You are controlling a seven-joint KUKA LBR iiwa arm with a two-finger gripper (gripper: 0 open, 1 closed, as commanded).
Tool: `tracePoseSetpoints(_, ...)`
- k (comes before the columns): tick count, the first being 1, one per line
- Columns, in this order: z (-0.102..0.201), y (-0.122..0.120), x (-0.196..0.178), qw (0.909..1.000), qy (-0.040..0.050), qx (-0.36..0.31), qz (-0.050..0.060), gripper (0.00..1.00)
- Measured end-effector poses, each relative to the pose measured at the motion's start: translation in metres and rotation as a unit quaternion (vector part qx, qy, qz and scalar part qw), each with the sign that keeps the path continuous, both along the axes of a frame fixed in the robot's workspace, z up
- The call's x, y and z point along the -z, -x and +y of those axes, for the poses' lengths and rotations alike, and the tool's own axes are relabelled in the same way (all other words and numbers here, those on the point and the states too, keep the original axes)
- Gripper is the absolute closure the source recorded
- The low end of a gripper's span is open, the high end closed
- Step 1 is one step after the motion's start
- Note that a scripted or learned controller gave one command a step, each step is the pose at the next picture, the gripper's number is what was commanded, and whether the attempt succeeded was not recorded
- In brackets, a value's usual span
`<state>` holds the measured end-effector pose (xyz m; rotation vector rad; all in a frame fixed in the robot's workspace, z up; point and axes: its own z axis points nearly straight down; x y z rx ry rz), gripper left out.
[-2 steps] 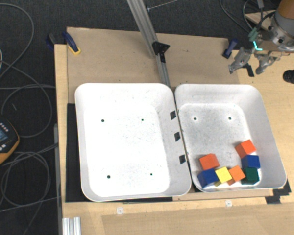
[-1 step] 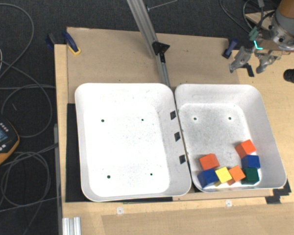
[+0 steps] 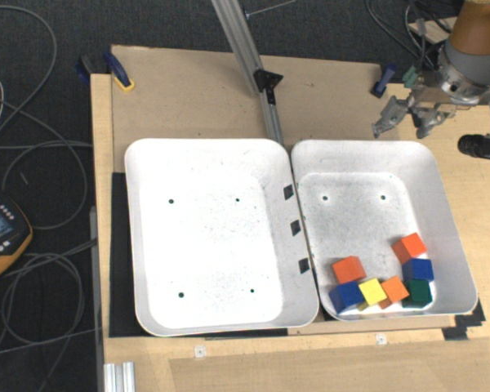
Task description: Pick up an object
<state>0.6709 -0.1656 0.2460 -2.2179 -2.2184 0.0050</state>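
Here the gripper (image 3: 407, 118) hangs open and empty beyond the right bin's (image 3: 449, 219) far rim. The orange block (image 3: 348, 269), in that bin's near corner cluster, looks light, rigid and smooth; best grasped across its free opposite faces.

My counter (image 3: 188, 80) looks like pale matt wood; both white bins (image 3: 147, 178) seem smooth, speckled plastic; my claw (image 3: 408, 119) is dull grey metal.

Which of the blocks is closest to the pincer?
The orange block at the pile's upper right, above the blue block, is nearest the pincer.
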Motion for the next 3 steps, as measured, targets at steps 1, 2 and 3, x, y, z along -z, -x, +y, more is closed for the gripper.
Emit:
tracePoseSetpoints(1, 0.006, -0.004, 0.060, 1.0000, -0.0004, -0.001, 0.001, 0.00)
tracePoseSetpoints(2, 0.002, -0.001, 0.105, 1.0000, 0.0001, 0.000, 0.000, 0.00)
tracePoseSetpoints(3, 0.002, -0.003, 0.089, 1.0000, 0.0008, 0.000, -0.004, 1.00)
